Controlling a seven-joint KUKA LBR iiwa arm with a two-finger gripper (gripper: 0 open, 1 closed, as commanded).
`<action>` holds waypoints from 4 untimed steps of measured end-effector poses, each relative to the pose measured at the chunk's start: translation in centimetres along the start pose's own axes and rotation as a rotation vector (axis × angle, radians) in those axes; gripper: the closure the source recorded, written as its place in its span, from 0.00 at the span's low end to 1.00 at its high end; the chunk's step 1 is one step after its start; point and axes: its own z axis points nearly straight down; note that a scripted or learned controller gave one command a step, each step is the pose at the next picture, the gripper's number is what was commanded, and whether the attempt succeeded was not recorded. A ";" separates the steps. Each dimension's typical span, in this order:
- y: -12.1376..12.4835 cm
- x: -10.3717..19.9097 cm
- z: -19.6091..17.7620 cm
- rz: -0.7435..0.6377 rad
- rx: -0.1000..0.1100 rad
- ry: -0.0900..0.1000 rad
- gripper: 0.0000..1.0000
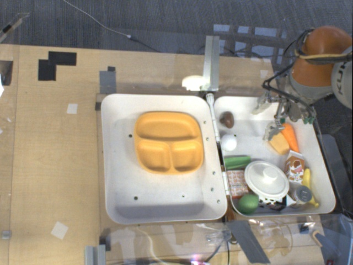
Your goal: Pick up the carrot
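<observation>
- Camera view: the arm (320, 59) enters at two o'clock, wrist bent down over the right bin (325, 186).
- The gripper (282, 121) hangs just beside the carrot (290, 137), at its ten o'clock; whether it is open or closed cannot be told.
- The carrot lies against a cheese wedge (279, 143).

One fixed camera above the bench (33, 164) — looking down at a slant; both bins (118, 203) in frame.

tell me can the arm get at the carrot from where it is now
Probably yes. The gripper hangs in the right bin just above the carrot, which lies near the right wall with its top bare. A yellow wedge presses against its left side and could crowd one of the fingers.
</observation>
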 end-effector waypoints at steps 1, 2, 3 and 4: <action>-2.3 1.1 1.5 -0.006 -0.002 0.008 0.00; -1.8 3.9 1.8 0.009 -0.004 0.014 0.00; 0.0 6.3 1.6 0.032 -0.004 0.014 0.00; 0.0 5.6 0.0 0.028 0.002 -0.007 1.00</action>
